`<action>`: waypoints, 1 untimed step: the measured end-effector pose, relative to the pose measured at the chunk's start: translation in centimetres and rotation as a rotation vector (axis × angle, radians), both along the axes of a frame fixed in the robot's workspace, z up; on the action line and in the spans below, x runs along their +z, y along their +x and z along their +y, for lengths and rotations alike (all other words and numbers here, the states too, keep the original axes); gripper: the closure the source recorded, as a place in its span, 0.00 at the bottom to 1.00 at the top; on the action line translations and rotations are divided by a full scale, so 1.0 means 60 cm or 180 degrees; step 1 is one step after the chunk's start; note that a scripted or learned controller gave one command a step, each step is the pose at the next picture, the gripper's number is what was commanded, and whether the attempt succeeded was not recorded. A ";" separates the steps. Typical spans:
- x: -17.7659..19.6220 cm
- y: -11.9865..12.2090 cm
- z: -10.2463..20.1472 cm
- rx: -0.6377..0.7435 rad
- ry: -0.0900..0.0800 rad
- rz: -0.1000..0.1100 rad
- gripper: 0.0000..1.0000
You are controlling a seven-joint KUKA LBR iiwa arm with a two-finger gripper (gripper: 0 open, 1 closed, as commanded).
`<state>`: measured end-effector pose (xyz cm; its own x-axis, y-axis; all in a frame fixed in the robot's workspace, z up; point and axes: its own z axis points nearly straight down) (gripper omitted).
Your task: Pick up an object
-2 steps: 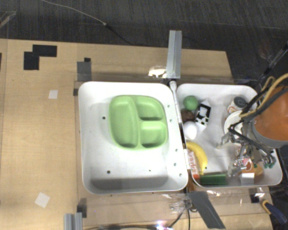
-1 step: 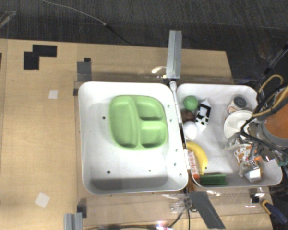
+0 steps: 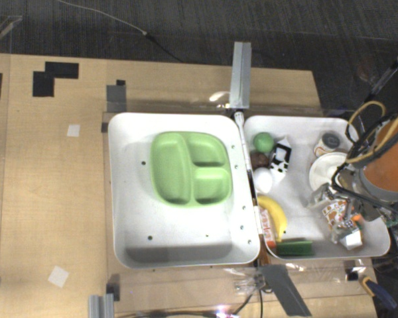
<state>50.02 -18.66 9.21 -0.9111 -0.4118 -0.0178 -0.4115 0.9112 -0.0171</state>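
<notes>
So, a green divided tray [image 3: 189, 167] is being kept in the middle of the left bin [image 3: 129, 244], probably as a drop spot. Along the right bin's [image 3: 298, 128] left edge, a green ball [image 3: 263, 141], a banana [image 3: 274, 215] and a green block [image 3: 294, 248] are being left crowded together, presumably as pickable objects. The gripper [image 3: 338, 214] is being hovered by the right edge over a crinkly packet [image 3: 336, 212]; its state can't be told.

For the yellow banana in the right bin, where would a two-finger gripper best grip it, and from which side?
Probably across the middle of the curved yellow banana, coming straight down from above. It lies flat, close along the right white bin's left wall, with a dark green block at its lower end, so the fingers should straddle its narrow width.
</notes>
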 end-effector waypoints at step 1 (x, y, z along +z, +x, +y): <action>0.000 0.003 0.031 0.0078 0.0001 0.0000 0.00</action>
